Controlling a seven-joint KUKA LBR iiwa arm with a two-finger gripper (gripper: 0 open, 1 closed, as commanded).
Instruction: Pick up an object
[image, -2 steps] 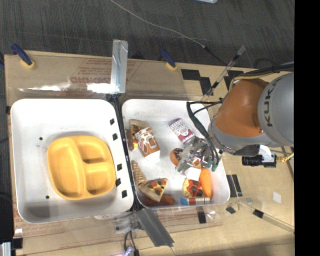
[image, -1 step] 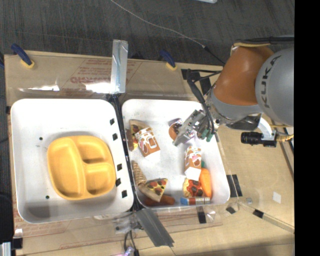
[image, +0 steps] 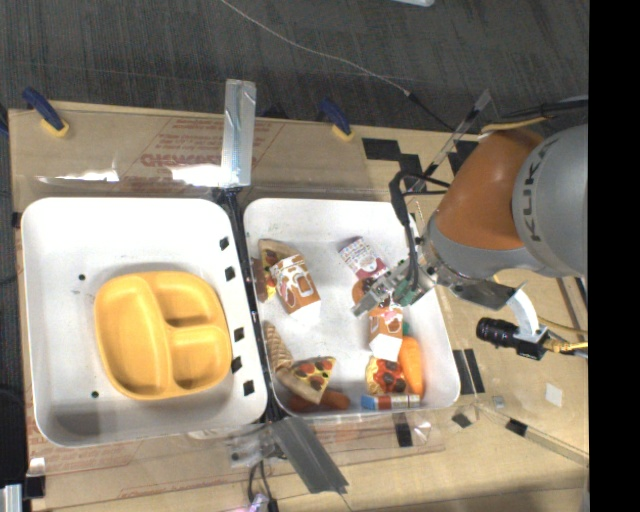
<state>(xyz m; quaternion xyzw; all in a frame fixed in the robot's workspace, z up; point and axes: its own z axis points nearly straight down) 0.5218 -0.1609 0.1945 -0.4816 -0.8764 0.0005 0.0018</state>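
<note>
Right bin (image: 262, 215) as reference: pizza slice (image: 312, 375) at its near wall, carrot (image: 411, 365) near-right corner, small carton (image: 292, 281) toward the left wall. Hand (image: 385, 293) low over right-side clutter; grip state can't tell.

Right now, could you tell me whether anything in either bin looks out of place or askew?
Nothing looks damaged or spilled. The toy food lies jumbled in the right bin; the pizza slice leans against its near-left wall. The yellow tray sits flat.

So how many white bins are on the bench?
2. The left bin holds a yellow tray; the right bin holds the small items, with the gripper reaching in.
</note>
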